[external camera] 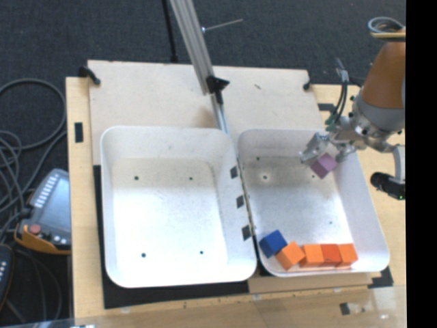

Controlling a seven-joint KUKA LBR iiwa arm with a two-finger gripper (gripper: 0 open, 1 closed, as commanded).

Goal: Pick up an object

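Note:
My gripper (326,154) hangs over the far right part of the right bin (365,210), reaching in from the right. A small purple block (326,165) sits between its fingers, lifted a little above the bin floor. The grey wrist and orange band rise behind it toward the right edge. Along the bin's near wall lie a blue block (273,242) and a row of several orange blocks (321,254), well apart from the gripper.
The left bin (116,203) stands beside the right one, sharing a middle rim. A slanted metal post (198,46) rises from behind the bins. Cables and a pendant (48,210) lie on the floor at the left.

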